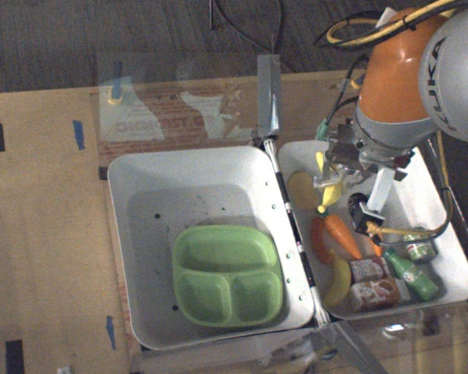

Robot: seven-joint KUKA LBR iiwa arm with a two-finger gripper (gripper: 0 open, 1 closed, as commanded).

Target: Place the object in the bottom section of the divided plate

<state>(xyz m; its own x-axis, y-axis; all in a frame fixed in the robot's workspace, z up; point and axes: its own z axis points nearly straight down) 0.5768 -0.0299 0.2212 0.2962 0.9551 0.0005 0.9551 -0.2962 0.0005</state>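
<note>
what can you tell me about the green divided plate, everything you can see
The green divided plate looks like matte light-green plastic, rounded-rectangular, with raised ridges splitting it into three sections: one long one along the side nearer the top of the camera view and two smaller ones below it. It lies flat, slightly rotated, on the floor of the left white bin, toward its lower right part. Nothing sits in its sections, and nothing but the bin touches it.

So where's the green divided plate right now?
The green divided plate lies in the left bin, toward its near edge, beside the divider.
</note>
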